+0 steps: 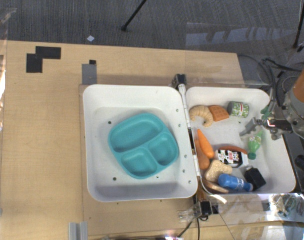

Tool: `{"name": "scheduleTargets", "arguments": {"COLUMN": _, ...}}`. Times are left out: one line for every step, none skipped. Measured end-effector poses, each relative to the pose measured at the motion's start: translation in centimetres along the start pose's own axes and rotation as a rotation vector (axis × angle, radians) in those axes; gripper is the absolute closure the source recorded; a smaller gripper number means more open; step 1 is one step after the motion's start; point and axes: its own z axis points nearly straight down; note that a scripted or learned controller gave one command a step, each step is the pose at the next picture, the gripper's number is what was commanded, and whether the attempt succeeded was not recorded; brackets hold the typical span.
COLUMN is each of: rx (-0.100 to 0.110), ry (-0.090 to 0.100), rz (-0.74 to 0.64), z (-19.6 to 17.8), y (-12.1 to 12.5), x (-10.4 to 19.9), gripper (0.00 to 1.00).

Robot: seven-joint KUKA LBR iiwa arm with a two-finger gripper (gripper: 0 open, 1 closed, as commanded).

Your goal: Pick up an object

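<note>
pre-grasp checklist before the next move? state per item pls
1. Tool over the right bin: ok, near its right wall.
2. Target nearby: ok, small green bottle lies just below the tool.
3. Object between the fingers: cannot tell.
4. Room around the target: not ok, black-and-white carton close on its left.
5. Blue bottle and carrot away from the tool: ok.
6. Teal tray in the left bin: ok.

Camera, single, fixed: mounted above the bench (41, 149), looking down aslant from some height, taking in both bins and floor beyond.
</note>
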Motion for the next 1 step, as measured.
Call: {"name": "scheduleTargets", "arguments": {"rx": 0.012, "ry": 0.002, "rz": 0.178, "z": 13.86, "y": 3.63, "x": -3.46, "gripper": 0.00}}
